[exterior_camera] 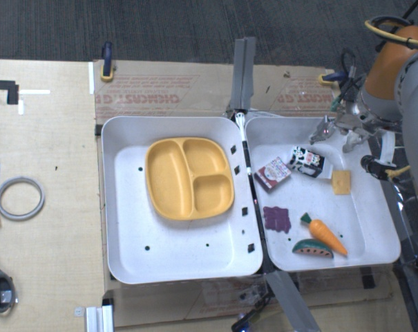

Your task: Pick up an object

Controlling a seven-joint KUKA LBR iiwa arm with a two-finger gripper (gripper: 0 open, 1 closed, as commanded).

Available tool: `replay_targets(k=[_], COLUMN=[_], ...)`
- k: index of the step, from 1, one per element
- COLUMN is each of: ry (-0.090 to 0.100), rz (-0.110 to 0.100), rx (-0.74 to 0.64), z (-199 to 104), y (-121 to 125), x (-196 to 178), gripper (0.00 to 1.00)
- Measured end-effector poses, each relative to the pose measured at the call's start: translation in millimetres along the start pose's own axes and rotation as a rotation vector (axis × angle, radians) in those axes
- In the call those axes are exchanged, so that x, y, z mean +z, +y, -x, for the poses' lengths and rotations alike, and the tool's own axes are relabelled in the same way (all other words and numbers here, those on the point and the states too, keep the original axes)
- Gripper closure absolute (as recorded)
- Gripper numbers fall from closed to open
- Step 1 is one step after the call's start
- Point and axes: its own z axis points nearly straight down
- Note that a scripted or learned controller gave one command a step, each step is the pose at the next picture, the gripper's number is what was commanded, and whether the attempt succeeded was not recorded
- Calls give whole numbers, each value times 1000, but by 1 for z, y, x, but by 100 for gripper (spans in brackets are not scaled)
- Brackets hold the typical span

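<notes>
Carrot (325, 234): likely light, stiff, smooth toy; best pinched across orange middle. Lying well apart from gripper (338, 131), nearer camera. Jaws' state impossible to tell.

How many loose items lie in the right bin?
6: a carton and a brown packet near the far side, a cheese slice mid-right, a purple piece, a carrot and a melon slice near the front. The arm may hide more.

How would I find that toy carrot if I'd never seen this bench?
Start at the right bin, the one without the yellow plate. Look to its near edge: the carrot lies there, just above a watermelon slice. It is the one long orange piece with a green top.
</notes>
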Motion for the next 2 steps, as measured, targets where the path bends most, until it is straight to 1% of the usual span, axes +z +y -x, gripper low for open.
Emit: replay_targets(k=[1, 2], ry=[-15, -18], rz=[-10, -11], rx=[413, 858], z=[-7, -22], y=[-9, -14], x=[-67, -10], gripper=[0, 0])
